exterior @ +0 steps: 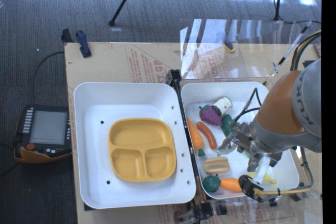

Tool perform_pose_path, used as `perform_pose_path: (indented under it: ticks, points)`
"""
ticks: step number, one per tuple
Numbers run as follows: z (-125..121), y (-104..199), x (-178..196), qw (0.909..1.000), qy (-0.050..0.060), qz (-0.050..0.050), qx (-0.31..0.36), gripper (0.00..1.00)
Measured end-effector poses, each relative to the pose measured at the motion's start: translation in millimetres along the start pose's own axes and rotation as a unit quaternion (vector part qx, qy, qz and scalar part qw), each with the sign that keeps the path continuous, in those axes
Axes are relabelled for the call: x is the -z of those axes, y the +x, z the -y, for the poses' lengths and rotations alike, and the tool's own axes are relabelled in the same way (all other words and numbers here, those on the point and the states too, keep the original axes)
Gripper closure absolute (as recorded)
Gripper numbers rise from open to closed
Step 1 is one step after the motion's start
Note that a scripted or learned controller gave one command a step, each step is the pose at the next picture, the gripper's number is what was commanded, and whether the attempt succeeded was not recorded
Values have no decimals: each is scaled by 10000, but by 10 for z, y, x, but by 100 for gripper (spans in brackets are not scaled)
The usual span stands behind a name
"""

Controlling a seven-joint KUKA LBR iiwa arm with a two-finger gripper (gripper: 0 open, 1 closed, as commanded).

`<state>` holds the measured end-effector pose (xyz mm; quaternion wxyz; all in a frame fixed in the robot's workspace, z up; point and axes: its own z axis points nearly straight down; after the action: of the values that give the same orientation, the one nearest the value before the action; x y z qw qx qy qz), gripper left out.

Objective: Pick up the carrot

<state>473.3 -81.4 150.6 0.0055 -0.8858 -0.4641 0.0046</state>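
Low over the right-hand bin [210, 86], the KUKA arm [283, 113] hangs its gripper [227, 145] among toy foods, with the carrot [195, 135] near it to the view's left.

Whether the jaws stand wide or narrow cannot be told from this slant, and no toy is seen in their grasp. Just in front of the gripper lies a bread roll [217, 165]. A red sausage [207, 135] lies between the gripper and the carrot, which rests along the bin's left wall. Purple grapes [211, 114] and a tin [224, 104] sit behind. Another orange piece [231, 184], touching a green lump [211, 182] at the front, may be a second carrot. A clean pick likely means crossing the sausage, setting the jaws across the carrot's width and closing at mid-body, clear of the wall.
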Motion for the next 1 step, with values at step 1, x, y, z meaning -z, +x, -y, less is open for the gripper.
perform_pose_path:
  ticks: [1]
  points:
    - [-37, -32, -581, 9374, -10, -1, 3483, 0]
